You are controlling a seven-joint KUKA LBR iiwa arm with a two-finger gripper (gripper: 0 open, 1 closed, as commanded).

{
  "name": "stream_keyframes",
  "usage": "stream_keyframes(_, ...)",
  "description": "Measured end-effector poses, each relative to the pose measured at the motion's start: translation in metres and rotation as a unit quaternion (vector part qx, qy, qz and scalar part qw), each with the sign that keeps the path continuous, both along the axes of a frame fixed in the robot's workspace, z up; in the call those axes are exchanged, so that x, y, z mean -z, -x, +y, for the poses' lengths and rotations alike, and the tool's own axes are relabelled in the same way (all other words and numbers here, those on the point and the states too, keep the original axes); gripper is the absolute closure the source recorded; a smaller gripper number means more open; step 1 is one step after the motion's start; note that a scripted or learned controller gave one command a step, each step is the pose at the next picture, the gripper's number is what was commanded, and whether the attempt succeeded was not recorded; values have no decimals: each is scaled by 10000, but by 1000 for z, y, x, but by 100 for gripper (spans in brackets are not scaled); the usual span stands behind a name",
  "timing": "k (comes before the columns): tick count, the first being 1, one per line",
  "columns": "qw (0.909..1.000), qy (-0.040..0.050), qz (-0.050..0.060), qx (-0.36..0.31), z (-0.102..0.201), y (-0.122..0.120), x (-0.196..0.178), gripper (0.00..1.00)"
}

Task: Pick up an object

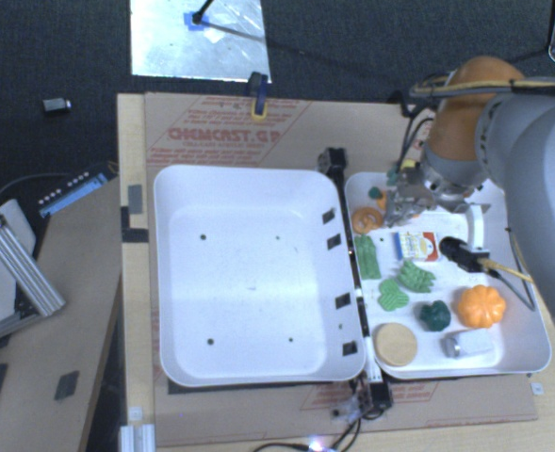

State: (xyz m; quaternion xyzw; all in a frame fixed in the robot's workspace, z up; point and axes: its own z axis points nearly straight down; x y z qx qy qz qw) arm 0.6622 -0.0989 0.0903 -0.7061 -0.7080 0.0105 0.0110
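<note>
Gripper (401,205) low in right bin (531,351), far end; grip state cannot be told. Small orange piece (367,220) lies just to its left, nearest candidate.

Dark carpet floor (51,26) lay beyond the bench (136,347), whose pale wood top carried a brown cardboard sheet (225,135) with red print. A shiny metal plate (197,26) sat on the carpet, and an aluminium rail (13,262) slanted at left
</note>
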Motion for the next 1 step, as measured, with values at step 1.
stream_keyframes(1,10000,8,2,7,12,0,10,100)
